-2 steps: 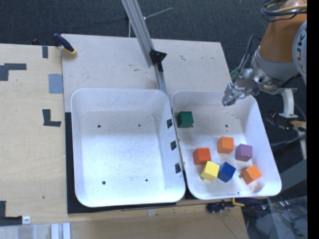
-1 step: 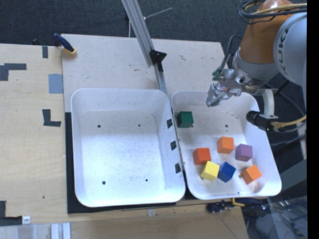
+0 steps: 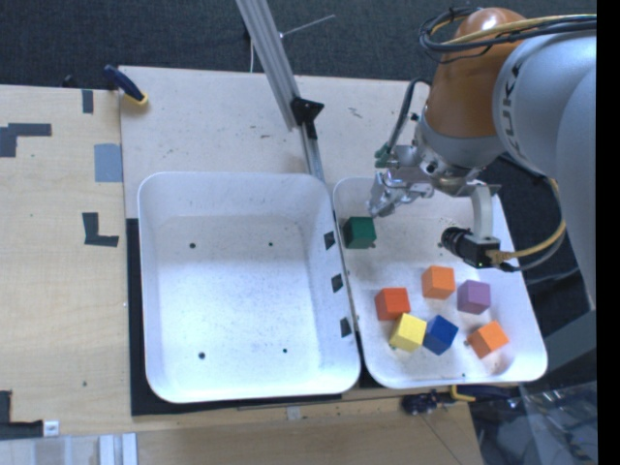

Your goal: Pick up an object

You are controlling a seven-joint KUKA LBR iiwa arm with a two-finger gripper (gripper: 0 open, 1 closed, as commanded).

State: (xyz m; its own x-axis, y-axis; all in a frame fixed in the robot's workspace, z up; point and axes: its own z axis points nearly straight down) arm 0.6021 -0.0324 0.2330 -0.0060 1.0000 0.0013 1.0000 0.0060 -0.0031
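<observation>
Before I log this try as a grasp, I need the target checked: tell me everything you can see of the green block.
The green block is a small dark green cube, matte and seemingly solid, with its top and one side face showing. It sits in the right bin near that bin's far left corner, close to the wall shared with the left bin. It lies apart from the other coloured blocks nearer the camera. The gripper is just above and right of it; whether they touch cannot be told.

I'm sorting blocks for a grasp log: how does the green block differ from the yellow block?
The green block is dark green; the yellow block is bright yellow. The green block sits alone at the far end of the right bin, just below the gripper; the yellow block lies near the front, touching a blue block. Both are small cubes in that bin.
</observation>
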